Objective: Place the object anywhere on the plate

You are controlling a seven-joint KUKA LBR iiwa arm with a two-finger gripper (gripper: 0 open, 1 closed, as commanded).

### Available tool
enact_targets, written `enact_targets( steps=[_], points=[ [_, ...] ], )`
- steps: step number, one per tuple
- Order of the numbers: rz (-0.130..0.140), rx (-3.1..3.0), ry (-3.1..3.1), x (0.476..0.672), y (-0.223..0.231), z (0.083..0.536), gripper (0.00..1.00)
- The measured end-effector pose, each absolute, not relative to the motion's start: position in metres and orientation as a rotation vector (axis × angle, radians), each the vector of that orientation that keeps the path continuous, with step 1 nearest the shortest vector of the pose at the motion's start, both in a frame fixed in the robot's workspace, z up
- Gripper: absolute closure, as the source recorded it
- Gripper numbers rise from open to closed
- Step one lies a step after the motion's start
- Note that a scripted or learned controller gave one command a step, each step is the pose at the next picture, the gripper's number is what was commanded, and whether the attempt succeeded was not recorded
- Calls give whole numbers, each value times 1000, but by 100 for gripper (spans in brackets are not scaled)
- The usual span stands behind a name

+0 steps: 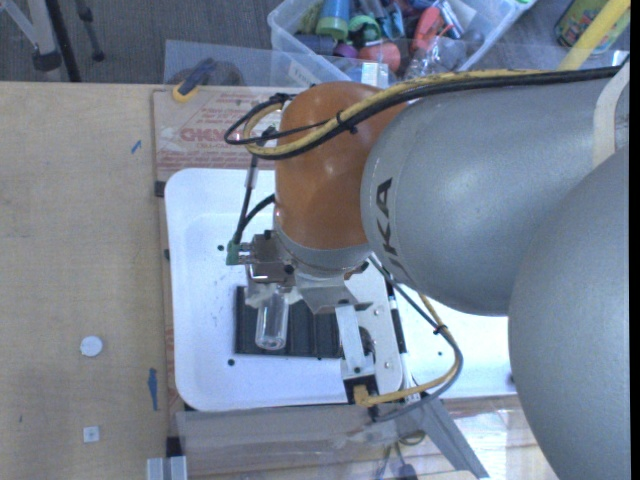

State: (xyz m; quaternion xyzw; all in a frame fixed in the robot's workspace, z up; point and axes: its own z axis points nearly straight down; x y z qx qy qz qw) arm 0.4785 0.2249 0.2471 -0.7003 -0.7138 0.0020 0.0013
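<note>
A black, flat rectangular plate (300,340) lies on the floor of the left white bin (200,268), toward its near side. My gripper (292,303) hangs directly above the plate, under the arm's orange band (320,168), and hides the plate's middle. A short clear cylinder (270,326) stands out over the plate's left part just below the wrist; I cannot tell whether it is a loose object or part of the tool. A white bracket (372,356) with a yellow cable reaches down past the plate's right end.
The grey arm covers the right half of the view and most of the right bin (470,340). A clear tub of colourful toys (400,13) sits beyond the bench. Cardboard (200,118) lies under the bin's far edge. A small white disc (91,346) rests on the wooden bench at left.
</note>
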Motion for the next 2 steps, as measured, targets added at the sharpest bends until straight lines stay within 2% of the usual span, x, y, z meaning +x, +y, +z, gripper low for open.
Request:
enact_targets(
  steps=[1, 2],
  points=[
    [-1, -1528, -2746, 480, 186, 281, 100],
    [-1, -1528, -2746, 480, 186, 281, 0]
  ],
)
